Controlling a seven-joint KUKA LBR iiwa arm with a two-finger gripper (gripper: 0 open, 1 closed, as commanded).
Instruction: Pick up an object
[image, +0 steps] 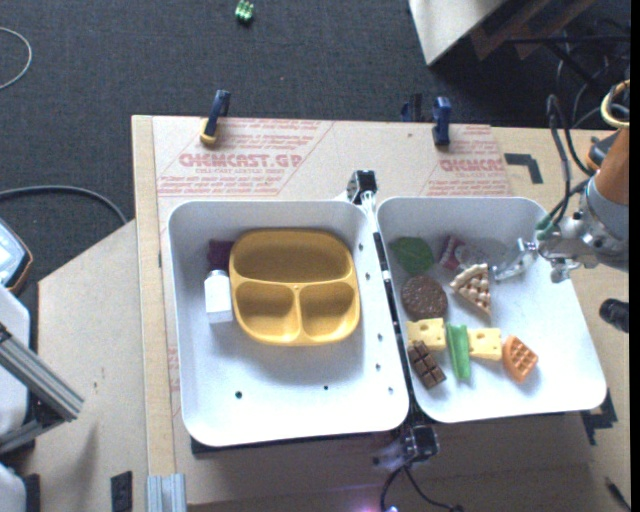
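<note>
Arm: enters from the right edge of the camera view, grey wrist (603, 215) below an orange band (618, 160).
Pose: wrist angled leftward and down.
Hand (520, 258): metallic, low, extended to the left of the wrist.
Fingers: state unclear.

I count two white bins (190, 300), one yellow tray (293, 285), one small white bottle (218, 297), two cheese pieces (427, 332), one waffle (519, 358), one green stick (459, 351).
</note>
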